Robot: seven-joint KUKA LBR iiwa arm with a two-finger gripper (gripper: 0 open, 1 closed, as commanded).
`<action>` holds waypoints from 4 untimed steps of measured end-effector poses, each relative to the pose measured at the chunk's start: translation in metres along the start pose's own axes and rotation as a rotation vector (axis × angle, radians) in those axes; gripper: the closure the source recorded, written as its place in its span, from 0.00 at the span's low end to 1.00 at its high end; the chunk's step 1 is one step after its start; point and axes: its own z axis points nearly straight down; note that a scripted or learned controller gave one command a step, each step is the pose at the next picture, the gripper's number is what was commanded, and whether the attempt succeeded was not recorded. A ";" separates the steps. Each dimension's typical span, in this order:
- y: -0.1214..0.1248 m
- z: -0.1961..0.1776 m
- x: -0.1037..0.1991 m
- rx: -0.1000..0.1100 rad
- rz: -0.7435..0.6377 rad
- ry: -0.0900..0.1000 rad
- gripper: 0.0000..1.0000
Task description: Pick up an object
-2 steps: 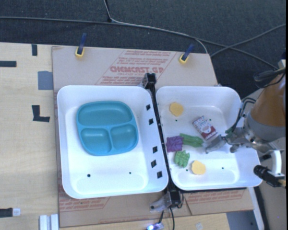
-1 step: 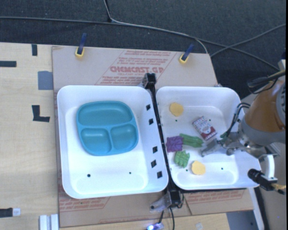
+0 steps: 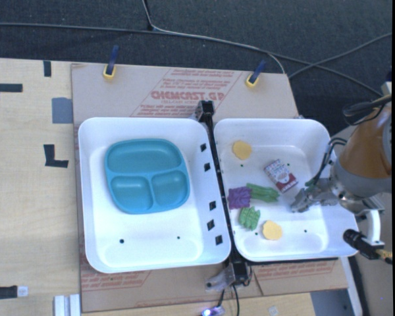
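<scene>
The arm comes in over the right rim of the right bin, and much of it is cut off by the picture's edge. Its gripper hangs low over the bin near that right rim, close to a small red and white packet; whether the claw is spread or pressed together I cannot tell, as it is a small grey blur.

In the right bin, a yellow disc lies toward the back left corner and another yellow disc near the front rim. Between them, near the left wall, sit a purple piece, a green piece and a smaller green piece, their shapes hard to make out.

A blue divided plate lies in the left bin.
</scene>
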 end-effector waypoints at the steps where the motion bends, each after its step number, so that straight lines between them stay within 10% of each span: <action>1: 0.001 -0.063 0.001 0.000 -0.002 0.004 1.00; 2: 0.003 -0.116 0.001 0.000 -0.002 0.004 1.00; 4: 0.029 -0.118 0.112 0.007 -0.007 0.008 1.00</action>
